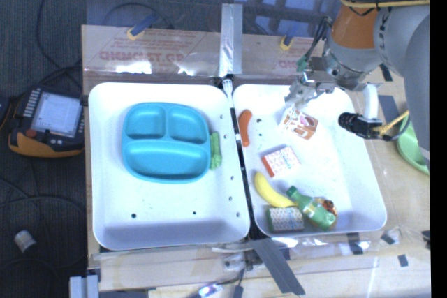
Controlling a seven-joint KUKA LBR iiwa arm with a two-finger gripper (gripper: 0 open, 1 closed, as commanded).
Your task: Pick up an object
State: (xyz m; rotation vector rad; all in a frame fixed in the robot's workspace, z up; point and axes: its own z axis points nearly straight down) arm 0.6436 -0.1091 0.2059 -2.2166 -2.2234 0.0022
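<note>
jaws [302,98] above small red-white packet [299,124] in right bin [363,171]; can't tell if spread.

Grey rounded arm [412,24], glossy orange band [367,7] above the wrist, black cables looped over the band's top, grey metal tool [305,95] at the end, small green spot on the wrist.

Robotics lab bench.
Grey arm [412,31] at upper right over two white bins [167,234]; handheld control pendant [49,121] and loose cables on carpet at left.
</note>
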